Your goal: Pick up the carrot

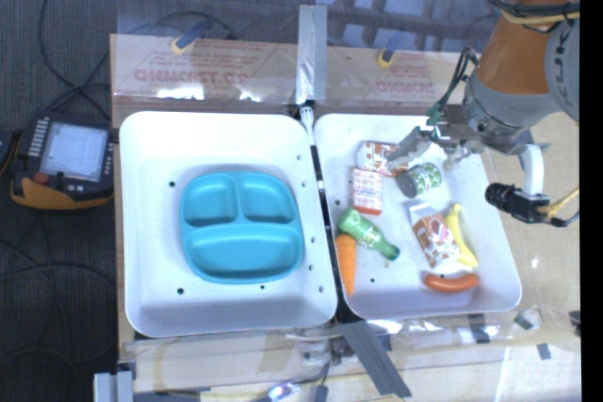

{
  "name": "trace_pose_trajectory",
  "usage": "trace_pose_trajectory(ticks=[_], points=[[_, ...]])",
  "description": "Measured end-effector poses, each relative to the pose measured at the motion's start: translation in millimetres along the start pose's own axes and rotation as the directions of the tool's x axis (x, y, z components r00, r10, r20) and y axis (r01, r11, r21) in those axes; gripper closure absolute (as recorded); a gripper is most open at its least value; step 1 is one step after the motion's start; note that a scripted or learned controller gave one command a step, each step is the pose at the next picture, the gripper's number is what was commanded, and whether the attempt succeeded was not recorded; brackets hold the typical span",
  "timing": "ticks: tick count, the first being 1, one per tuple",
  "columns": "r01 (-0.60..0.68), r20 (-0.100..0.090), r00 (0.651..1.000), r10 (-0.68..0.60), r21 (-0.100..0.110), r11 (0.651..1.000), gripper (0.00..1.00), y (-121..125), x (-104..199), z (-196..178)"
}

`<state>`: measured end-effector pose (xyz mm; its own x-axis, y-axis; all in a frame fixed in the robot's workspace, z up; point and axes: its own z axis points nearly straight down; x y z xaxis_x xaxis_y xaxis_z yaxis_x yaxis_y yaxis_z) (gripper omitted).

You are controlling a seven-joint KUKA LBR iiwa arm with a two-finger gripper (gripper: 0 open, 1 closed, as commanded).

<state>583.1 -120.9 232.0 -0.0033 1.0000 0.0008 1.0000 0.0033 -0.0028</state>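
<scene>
The carrot point(347, 265) is being seen lying at the lower left of the right bin point(504, 282), against its left wall, just below the green bottle point(367, 234). Further up the frame, the gripper point(435, 146) is being held over the green can point(421, 178); whether it is clenched cannot be told.

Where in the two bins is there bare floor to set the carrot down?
Left white bin: bare floor rings the blue divided plate. Right white bin: crowded; small gaps between green bottle and snack packet, and near the orange carrot.
</scene>
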Motion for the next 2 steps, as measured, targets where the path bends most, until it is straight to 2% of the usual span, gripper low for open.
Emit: trace_pose_trajectory(ticks=[1,2], points=[[0.12,-0.001,0.993,-0.12,0.003,0.993,0.0,-100.3,62.9,50.1],[0.14,0.001,0.99,-0.14,0.001,0.99,0.0,-94.3,-13.8,61.2]])
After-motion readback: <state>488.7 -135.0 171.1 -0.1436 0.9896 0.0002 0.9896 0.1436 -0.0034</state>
